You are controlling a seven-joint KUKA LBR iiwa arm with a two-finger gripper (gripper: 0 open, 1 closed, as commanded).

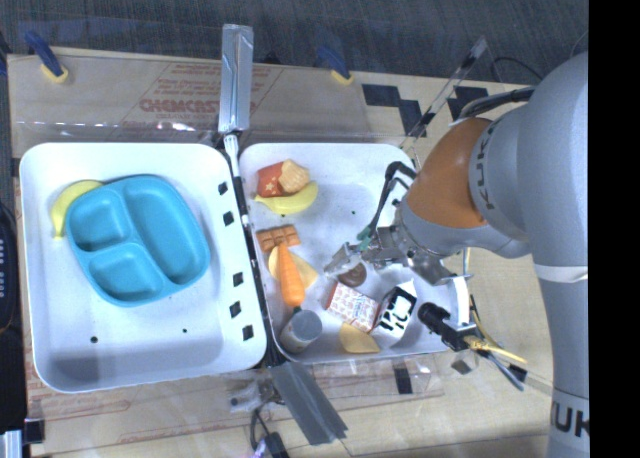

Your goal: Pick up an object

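Scene: a grey KUKA arm with an orange band reaches from the right into the right-hand shallow white bin, the landmark for every place below

Gripper: the two-finger metal gripper sits low over the bin's middle, pointing toward the divider between the bins

Grip state: cannot be told from this view, since the tips are lost among clutter and glare, and nothing is seen held

Likely target: a small dark brown rounded object at the bin's centre, touching or just under the gripper tip; which, cannot be told

Key relation: that object lies straight below and a shade toward the bin's near edge from the tip, so the coming move looks to be a short descent, not a sideways reach

Close neighbours: a red-and-white patterned packet just nearer the bin's near edge; an orange carrot-shaped toy lies toward the divider, its long axis running from far edge to near edge

Far end of bin: a yellow plastic banana under a red and tan toy food piece, well apart from the gripper

Near corner: a grey cylindrical cup by the divider

Left bin: a blue three-compartment plastic tray across the divider

Risk, as judged: crowded pieces may be nudged or pinched together
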